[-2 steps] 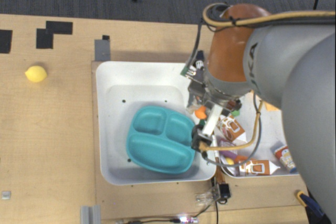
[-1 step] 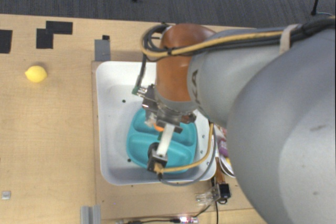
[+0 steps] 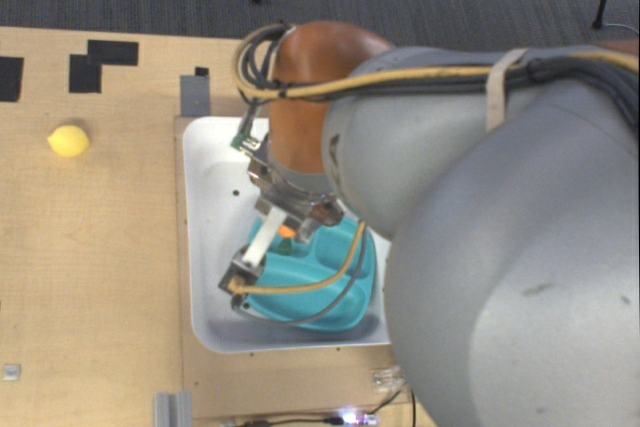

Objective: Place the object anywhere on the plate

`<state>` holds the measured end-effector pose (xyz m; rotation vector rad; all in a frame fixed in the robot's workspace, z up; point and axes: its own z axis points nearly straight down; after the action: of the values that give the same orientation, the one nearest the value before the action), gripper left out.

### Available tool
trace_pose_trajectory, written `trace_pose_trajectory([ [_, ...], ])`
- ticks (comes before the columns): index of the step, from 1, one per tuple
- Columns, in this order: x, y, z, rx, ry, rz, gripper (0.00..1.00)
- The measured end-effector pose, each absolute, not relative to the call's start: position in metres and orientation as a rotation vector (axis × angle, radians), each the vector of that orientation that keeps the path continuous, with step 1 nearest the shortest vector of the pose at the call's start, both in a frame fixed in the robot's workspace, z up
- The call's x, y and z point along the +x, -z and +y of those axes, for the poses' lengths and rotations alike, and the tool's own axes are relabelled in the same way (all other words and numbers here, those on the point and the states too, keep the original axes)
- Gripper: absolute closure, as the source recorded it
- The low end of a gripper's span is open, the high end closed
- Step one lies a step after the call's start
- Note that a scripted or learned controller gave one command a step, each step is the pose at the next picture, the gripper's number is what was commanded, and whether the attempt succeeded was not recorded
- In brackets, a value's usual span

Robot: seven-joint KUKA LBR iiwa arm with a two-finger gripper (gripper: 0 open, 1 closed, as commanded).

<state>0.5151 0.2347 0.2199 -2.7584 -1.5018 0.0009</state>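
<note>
While the tool [image 3: 300, 221] hangs over the teal plate [image 3: 300, 268] in the bin [image 3: 206, 205], I cannot tell whether it holds anything, so placing seems unfinished.

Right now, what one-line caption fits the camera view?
Grey arm reaches down over a teal plate in a white bin; a yellow ball lies on the bench outside, to the left.

A lemon [image 3: 68, 141] lay on the wooden bench [image 3: 90, 265], well left of the claw [image 3: 293, 227]. Black patches [image 3: 100, 63] and a grey block [image 3: 195, 95] sat up-left of it.
</note>
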Motion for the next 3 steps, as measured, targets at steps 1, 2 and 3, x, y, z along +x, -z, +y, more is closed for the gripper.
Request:
trace_pose_trajectory([
  [1,0.577,-0.108,0.234,-2.841,-0.001,-1.340,1.00],
  [2,0.588,-0.096,0.236,-2.962,0.023,-1.042,1.00],
  [3,0.575,-0.097,0.237,-3.049,0.061,-0.759,1.00],
])
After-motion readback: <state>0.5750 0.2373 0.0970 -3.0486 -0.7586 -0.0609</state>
